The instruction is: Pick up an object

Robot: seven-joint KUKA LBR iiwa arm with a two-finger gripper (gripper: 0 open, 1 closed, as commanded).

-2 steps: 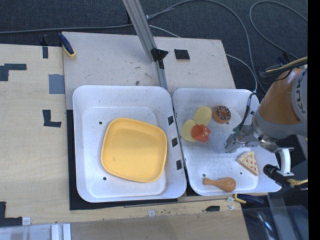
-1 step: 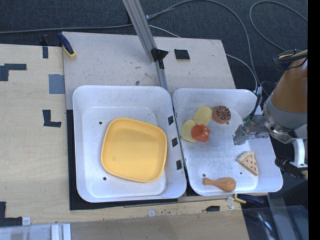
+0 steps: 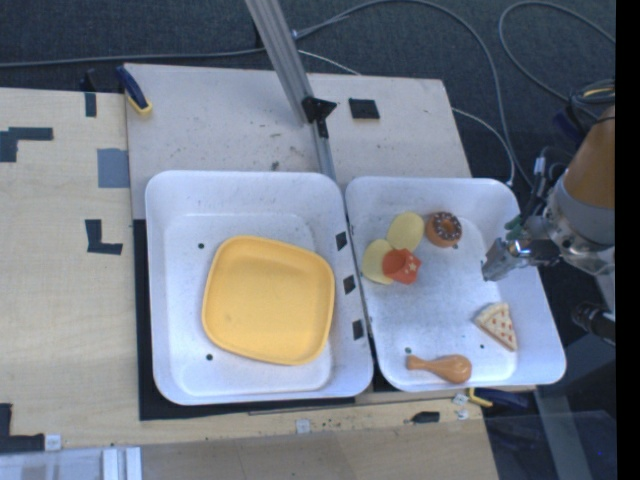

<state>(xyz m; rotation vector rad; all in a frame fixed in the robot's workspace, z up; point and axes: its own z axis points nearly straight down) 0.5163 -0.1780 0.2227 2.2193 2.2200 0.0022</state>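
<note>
The gripper [image 3: 503, 260] hangs over the right bin [image 3: 470, 193] at its three o'clock edge; I cannot tell how wide it stands. Nothing sits in it. At seven o'clock from it lies the pizza slice [image 3: 497, 325], the drumstick [image 3: 441, 367] further down. The left bin [image 3: 180, 193] holds a yellow plate [image 3: 268, 299].
</note>
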